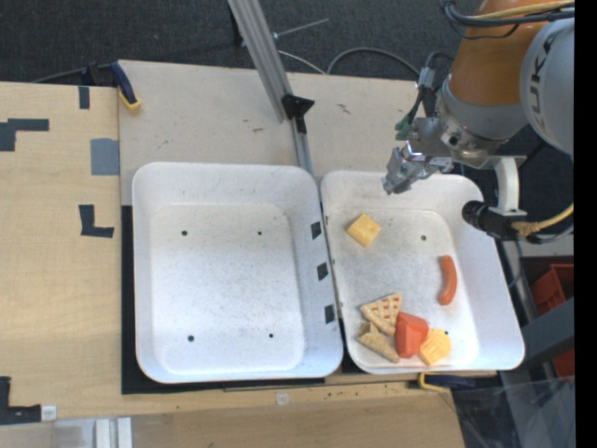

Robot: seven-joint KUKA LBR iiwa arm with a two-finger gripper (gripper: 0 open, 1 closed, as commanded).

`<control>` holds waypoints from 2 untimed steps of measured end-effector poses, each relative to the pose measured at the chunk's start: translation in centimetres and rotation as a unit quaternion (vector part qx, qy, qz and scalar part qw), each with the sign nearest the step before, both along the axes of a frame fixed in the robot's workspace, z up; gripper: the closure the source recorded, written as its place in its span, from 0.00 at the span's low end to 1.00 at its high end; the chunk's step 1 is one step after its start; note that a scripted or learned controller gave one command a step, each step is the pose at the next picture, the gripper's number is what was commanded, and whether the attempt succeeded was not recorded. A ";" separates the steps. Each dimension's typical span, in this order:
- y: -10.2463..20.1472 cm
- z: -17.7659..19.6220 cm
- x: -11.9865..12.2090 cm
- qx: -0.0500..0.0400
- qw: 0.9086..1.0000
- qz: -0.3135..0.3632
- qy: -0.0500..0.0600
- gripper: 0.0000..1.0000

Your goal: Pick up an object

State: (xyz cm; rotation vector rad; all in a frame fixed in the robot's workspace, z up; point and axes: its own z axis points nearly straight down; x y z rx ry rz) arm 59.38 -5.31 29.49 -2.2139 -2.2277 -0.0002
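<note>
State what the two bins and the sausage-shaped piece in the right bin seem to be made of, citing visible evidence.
Left bin and right bin: likely moulded plastic, matte white, with rounded rims and dark speckling. Sausage piece: probably plastic or rubber toy food; uniform orange-red colour, smooth surface.

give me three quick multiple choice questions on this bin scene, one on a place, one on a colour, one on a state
1. Where does the yellow cube lie?
A. in the left bin
B. in the right bin, apart from the other items
C. on the wooden bench

2. What colour is the sausage-shaped piece?
A. orange-red
B. green
C. blue

3. Where is the hand?
A. over the right bin's far edge, no item under it
B. pressed on the sausage-shaped piece
C. low inside the left bin

Answers:
1 B: the cube sits alone in the right bin's far half, away from the heap by its near edge.
2 A: it shows orange-red against the white floor.
3 A: the hand hangs by the far rim, clear of every item.
</note>
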 end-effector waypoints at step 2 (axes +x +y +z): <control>9.4 -1.9 2.5 -0.001 1.000 -0.001 0.000 1.00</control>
